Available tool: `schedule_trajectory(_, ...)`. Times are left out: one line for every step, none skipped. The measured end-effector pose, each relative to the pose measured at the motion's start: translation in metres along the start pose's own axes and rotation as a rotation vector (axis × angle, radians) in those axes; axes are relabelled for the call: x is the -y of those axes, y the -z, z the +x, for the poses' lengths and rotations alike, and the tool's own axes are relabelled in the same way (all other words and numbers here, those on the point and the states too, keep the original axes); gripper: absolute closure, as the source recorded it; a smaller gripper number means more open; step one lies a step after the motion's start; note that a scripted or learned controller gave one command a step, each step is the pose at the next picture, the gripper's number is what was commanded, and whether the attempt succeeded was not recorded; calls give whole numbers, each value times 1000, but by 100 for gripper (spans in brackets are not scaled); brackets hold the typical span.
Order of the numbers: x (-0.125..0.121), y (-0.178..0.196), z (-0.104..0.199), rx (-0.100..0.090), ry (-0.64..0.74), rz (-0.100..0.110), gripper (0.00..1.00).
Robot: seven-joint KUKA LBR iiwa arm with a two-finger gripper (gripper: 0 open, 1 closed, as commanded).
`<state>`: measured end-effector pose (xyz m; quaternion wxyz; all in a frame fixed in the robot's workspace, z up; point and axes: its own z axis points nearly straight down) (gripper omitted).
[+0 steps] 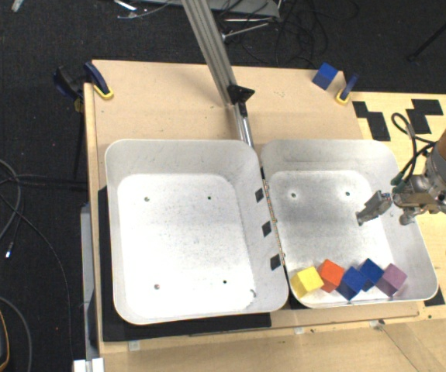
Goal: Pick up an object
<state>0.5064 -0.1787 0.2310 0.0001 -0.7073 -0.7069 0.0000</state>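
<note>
Two bins side by side on the bench (168, 99). Left bin (129, 231) lies toward the bench's left edge, right bin (316, 169) toward its right edge, rims touching at the middle. Four blocks (350, 278) in a row along the right bin's near edge, touching one another. Gripper (388, 208) over the right bin's right side, behind the blocks. One loose block (326, 75) on the bench's far right corner, behind the right bin.

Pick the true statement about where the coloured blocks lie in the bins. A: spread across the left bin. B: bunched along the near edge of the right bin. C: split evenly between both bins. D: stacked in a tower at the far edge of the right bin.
B: the yellow block, orange block, blue blocks and purple block sit bunched in a row at the near edge of the right bin.
</note>
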Motion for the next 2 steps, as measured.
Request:
schedule_trajectory(-11, -133, 42, -3, 4, 7, 0)
schedule_trajectory(-41, -136, 46, 1, 5, -3, 0)
